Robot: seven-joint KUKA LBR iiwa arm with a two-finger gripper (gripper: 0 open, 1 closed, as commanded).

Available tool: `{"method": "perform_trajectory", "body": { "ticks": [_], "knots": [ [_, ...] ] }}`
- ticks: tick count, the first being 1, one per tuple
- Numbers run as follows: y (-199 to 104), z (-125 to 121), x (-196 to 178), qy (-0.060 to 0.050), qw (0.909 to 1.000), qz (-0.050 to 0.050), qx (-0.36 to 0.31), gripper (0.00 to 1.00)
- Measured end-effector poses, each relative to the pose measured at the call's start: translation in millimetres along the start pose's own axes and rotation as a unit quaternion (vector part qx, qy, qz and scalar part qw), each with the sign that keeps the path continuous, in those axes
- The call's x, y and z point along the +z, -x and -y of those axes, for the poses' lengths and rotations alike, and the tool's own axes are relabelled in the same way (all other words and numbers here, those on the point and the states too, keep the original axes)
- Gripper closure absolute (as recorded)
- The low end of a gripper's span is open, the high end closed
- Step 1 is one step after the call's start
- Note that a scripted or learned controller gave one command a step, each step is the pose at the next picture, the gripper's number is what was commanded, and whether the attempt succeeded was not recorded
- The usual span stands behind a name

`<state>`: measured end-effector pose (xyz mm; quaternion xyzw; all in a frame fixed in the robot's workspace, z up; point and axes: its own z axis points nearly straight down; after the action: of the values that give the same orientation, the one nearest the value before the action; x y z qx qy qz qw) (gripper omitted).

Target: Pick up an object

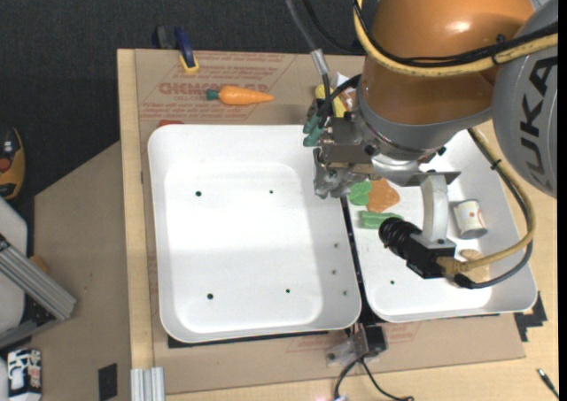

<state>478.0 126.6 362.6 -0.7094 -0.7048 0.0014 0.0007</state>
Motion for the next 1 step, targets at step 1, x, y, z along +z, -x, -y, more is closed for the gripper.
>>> {"method": "perform_trajectory", "body": {
  "ticks": [1],
  "knots": [
    [81.0,-1.3,64.5,-0.003,1.0000,0.001,0.001,1.00]
  ]
}}
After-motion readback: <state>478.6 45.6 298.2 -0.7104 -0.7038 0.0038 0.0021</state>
